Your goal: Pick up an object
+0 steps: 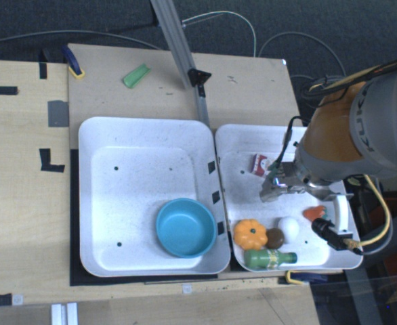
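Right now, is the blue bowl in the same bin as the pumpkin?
No, the blue bowl sits in the left bin, while the pumpkin lies in the right bin.

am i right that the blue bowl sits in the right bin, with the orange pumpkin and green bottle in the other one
Not quite. The camera view shows the blue bowl in the left bin, near its front right corner. The orange pumpkin and green bottle lie in the other one, the right bin.
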`<state>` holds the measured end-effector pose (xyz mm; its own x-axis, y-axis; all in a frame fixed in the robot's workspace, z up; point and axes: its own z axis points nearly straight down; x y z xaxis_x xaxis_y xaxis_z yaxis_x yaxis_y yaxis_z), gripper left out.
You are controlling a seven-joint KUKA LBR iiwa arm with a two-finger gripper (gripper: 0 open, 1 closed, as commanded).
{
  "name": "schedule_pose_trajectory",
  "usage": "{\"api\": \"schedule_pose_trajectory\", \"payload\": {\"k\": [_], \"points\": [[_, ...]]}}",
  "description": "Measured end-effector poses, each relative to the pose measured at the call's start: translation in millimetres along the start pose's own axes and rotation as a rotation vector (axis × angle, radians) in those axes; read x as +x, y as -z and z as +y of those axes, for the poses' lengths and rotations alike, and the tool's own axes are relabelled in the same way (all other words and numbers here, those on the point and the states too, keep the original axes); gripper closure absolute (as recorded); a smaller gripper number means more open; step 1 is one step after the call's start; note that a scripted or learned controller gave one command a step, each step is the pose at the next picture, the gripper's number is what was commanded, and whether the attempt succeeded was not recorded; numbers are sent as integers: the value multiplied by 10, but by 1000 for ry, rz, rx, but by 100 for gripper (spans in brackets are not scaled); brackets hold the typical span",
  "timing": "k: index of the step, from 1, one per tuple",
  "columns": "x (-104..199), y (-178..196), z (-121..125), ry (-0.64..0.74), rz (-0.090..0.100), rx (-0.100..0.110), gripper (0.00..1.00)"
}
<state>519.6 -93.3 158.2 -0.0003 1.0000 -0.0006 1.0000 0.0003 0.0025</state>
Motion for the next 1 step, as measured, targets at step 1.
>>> {"api": "schedule_pose_trajectory", "payload": {"k": [1], "points": [[79, 527, 85, 2, 0, -2, 100]]}}
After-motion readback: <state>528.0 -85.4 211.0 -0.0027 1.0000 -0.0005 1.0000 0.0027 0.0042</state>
